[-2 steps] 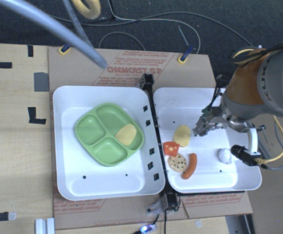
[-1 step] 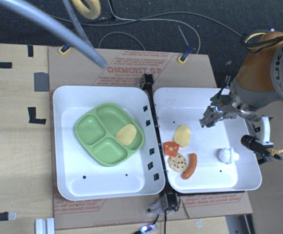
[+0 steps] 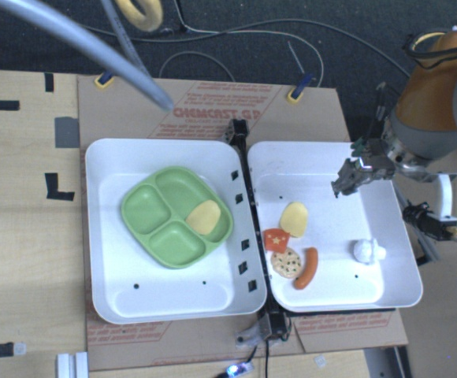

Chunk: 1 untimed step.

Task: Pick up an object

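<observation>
In the right bin (image 3: 386,290) lie a yellow lemon-shaped piece (image 3: 295,219), a red piece (image 3: 276,239), a round cookie (image 3: 287,264), a red-orange sausage (image 3: 306,268) and a small white object (image 3: 365,250). My gripper (image 3: 347,179) hangs over the bin's upper right part, above and to the right of the yellow piece, well apart from all the items. Nothing shows between its dark fingers. In the left bin a green divided plate (image 3: 161,211) carries a pale yellow piece (image 3: 204,217) in its right compartment.
The left bin (image 3: 102,235) and right bin meet at a black divider (image 3: 244,211). A grey pole (image 3: 63,26) crosses the upper left. Cables (image 3: 236,38) lie on the dark floor behind. The arm's orange band (image 3: 433,53) is at the right edge.
</observation>
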{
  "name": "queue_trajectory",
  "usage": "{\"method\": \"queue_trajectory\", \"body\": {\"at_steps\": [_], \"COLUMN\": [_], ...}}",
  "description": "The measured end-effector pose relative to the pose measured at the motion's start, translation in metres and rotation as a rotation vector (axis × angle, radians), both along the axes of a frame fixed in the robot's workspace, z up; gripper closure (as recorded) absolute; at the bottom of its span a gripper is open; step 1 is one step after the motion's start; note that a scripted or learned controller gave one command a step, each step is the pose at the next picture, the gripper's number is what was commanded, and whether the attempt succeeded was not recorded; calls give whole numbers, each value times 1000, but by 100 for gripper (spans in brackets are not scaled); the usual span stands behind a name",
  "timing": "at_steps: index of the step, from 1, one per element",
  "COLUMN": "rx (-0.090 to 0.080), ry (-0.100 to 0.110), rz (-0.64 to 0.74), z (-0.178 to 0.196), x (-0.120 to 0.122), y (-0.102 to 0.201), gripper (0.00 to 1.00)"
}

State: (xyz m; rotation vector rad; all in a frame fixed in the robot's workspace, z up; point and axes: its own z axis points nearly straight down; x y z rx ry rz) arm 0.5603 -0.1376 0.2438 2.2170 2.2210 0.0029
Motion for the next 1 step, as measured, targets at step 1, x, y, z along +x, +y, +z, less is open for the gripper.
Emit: {"method": "queue_trajectory", "body": {"at_steps": [1], "rx": [2], "ry": [4], "rz": [5], "z": [-1], "x": [19], "y": [54], "gripper": [100]}}
